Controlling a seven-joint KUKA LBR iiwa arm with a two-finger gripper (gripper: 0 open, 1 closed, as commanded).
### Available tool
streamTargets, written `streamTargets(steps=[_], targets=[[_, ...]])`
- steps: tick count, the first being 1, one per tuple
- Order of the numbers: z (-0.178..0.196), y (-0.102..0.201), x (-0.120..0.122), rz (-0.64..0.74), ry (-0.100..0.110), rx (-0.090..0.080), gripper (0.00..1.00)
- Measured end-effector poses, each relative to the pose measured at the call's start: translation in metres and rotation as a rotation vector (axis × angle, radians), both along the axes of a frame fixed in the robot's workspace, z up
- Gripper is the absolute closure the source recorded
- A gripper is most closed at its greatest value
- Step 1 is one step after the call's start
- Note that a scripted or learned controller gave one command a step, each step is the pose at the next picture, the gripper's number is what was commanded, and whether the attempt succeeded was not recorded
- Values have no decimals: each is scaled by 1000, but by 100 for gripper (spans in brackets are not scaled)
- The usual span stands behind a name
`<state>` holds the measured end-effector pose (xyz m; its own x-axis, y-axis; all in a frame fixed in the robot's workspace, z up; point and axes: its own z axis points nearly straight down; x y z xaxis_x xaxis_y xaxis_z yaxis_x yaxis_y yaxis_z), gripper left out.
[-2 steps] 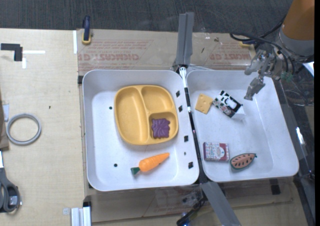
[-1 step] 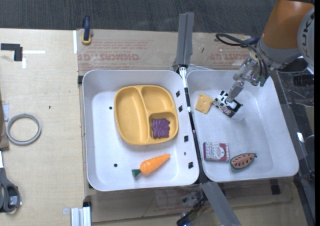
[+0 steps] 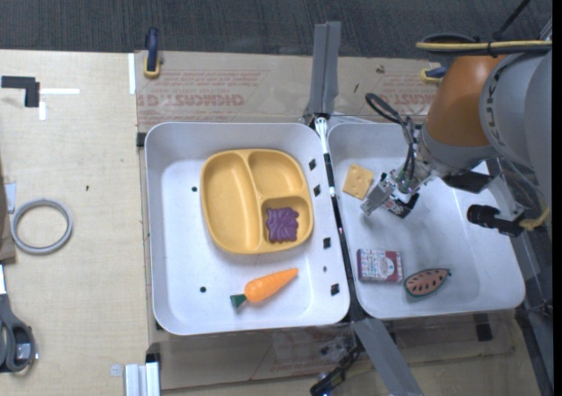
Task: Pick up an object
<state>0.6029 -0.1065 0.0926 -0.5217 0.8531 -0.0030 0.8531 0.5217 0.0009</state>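
In the right shallow white bin (image 3: 492, 298), the arm's two-finger gripper (image 3: 389, 197) hangs just right of a tan cracker-like square (image 3: 357, 181), gripping nothing visible, with a small pink carton (image 3: 379, 264) and a watermelon slice (image 3: 427, 281) lying nearer that bin's front edge.

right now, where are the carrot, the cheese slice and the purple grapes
carrot (image 3: 271, 284), camera view, middle of its orange body, in the left bin
cheese slice (image 3: 357, 181), camera view, centre of the yellow slice, in the right bin
purple grapes (image 3: 282, 224), camera view, middle of the bunch, in the yellow plate's small compartment
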Motion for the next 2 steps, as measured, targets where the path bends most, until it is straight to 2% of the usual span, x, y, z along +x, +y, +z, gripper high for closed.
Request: streamTargets(steps=[1, 2], targets=[[18, -28, -38, 9, 2, 1, 0], [-1, -32, -25, -165, 3, 1, 0]])
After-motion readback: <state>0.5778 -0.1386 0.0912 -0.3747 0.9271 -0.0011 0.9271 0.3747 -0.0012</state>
